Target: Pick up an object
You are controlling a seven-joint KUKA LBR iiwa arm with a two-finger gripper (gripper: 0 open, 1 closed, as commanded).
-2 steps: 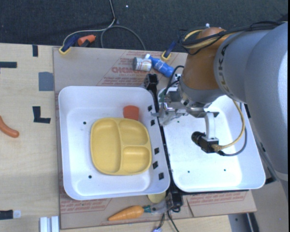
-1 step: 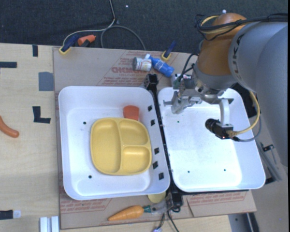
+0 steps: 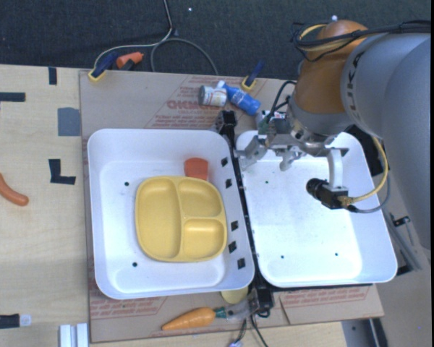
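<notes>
Gripper (image 3: 278, 150): we log it low over the far edge of the right bin (image 3: 311, 259), close to that bin's far-left corner and just beside the divider between the two bins. Finger spread: we cannot tell, since the wrist body covers the tips from this angle. Nothing is seen held.

Left bin (image 3: 108, 194): we count two items. A yellow divided plate (image 3: 179, 217) lies flat across the middle, three compartments up. An orange block (image 3: 197, 167) sits against the plate's far rim, toward the bin's far edge, near the far-right corner.

Bench (image 3: 29, 251), outside the bins: a sausage toy (image 3: 9, 189) near the left edge; a carrot toy (image 3: 190, 318) at the near edge; a blue-and-white bottle (image 3: 230, 96) beyond the bins' far edges.

Step in hand, as we judge it: approach, no pick made yet. Nearest candidates are the block and plate across the divider. The next move calls for a shift over the divider, centring above the block, then a straight descent; the plate's rim crowds one side.
</notes>
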